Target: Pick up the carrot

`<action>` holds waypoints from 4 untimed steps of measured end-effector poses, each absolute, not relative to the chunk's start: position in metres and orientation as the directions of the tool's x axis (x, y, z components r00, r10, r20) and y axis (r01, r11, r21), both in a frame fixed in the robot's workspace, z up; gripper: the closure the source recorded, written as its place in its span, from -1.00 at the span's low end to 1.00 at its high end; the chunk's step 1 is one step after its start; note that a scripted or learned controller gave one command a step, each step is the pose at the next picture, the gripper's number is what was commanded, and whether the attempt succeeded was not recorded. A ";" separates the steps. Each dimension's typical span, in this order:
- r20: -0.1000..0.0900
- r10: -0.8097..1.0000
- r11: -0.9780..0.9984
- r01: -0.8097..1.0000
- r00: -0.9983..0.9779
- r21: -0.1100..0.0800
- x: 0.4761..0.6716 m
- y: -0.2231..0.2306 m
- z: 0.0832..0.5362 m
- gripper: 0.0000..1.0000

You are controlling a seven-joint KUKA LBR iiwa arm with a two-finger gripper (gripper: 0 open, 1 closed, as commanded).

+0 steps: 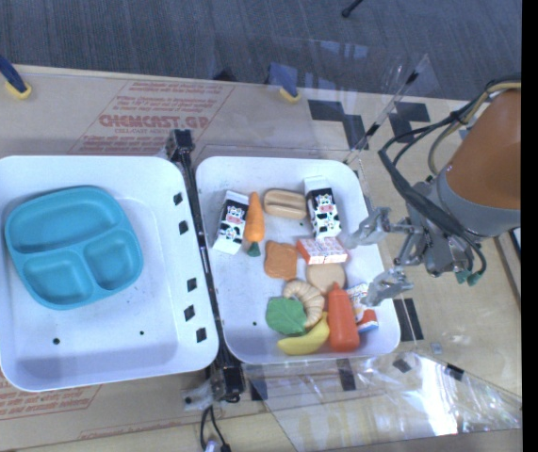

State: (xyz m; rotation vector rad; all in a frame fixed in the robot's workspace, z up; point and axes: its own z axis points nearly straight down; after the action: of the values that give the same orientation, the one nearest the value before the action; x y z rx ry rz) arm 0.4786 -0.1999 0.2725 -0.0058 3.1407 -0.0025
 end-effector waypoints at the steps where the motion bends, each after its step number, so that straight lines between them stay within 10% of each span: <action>1: 0.004 -0.175 0.985 -0.175 -0.985 0.005 0.552 -0.138 0.183 -1.00; 2: -0.011 0.091 0.996 0.091 -0.996 0.002 0.603 -0.125 0.103 -1.00; 3: -0.009 0.083 0.997 0.083 -0.996 -0.001 0.603 -0.124 0.113 1.00; 4: -0.008 0.082 0.997 0.082 -0.997 -0.001 0.603 -0.123 0.112 -1.00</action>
State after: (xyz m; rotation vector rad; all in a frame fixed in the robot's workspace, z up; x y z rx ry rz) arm 0.6032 -0.1233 0.1122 0.1293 3.1306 -0.0014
